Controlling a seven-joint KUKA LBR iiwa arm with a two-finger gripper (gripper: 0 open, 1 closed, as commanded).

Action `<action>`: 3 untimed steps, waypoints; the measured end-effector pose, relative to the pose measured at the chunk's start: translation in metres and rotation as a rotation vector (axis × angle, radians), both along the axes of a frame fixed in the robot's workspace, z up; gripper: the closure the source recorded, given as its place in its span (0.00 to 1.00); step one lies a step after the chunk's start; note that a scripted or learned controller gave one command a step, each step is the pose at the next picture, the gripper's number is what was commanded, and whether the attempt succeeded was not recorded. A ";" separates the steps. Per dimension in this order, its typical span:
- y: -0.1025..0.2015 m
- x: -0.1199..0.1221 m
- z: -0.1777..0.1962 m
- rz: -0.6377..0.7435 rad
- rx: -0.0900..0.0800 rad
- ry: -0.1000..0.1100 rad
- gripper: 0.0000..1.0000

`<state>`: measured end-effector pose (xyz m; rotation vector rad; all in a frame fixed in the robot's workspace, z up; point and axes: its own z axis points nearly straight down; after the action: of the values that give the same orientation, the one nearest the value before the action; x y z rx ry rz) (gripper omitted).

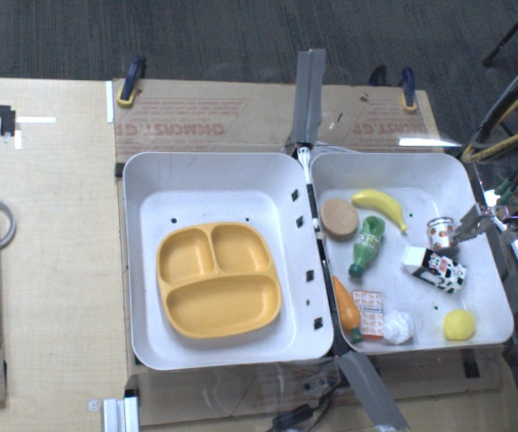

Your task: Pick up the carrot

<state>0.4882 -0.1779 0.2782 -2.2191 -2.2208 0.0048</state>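
Grey metal at the right rim of the right bin (475, 187) marks the tool (472, 226), which sits at the bin's edge just beside a small red-and-white can (440, 233); whether its fingers are spread or closed cannot be told from this view, and nothing is seen held in them. The task looks to be at its start, with the approach not yet made. The carrot (346, 305) lies at the near left corner of the right bin, along the wall that divides the two bins, its green end pointing toward the camera and touching a small printed packet (368, 308).

The next move calls for crossing the bin over a black-and-white cow toy (443, 272), a green bottle (365, 247) and a banana (380, 207), then coming down across the carrot's narrow width, clear of the wall and the packet. A yellow lemon (458, 324) sits near the right corner. The left bin (141, 241) bears a yellow divided plate (219, 280). Both bins rest on cardboard clamped to a pale wooden tabletop (42, 151), with dark carpet beyond.
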 end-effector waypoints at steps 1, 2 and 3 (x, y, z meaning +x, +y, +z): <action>0.114 -0.011 -0.088 0.018 0.000 0.001 0.00; 0.194 -0.011 -0.088 -0.054 -0.001 0.000 0.00; 0.132 -0.011 -0.029 -0.244 -0.003 0.000 0.00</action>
<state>0.4772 -0.0464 0.2495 -2.4736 -1.9358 0.0074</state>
